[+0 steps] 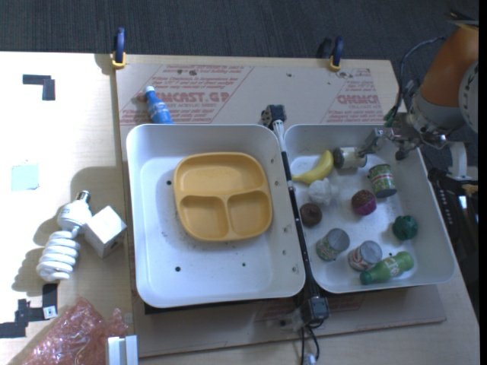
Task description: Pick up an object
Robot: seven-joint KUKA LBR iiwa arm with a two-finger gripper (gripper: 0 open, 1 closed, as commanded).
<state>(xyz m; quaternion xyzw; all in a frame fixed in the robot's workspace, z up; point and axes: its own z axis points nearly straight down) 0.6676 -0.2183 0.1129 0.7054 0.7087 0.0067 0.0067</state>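
Gripper: the gripper [378, 137] hung over the back rim of the right bin [435, 204]; whether it was released or clenched, I cannot tell.
Nearest object: the banana [317, 169] lay left of it, long axis slanting toward it.
Left bin: the yellow tray [223, 195].

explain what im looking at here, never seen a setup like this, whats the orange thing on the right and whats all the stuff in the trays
One camera looks down at a slant on a bench with two white bins. The orange and grey shape is a robot arm reaching in from the right; its gripper hangs over the right bin near its top edge. I see nothing held in it. The left bin holds a yellow divided plate. The right bin holds small items: a banana, small cans, a green bottle. A light bulb lies outside on the bench.
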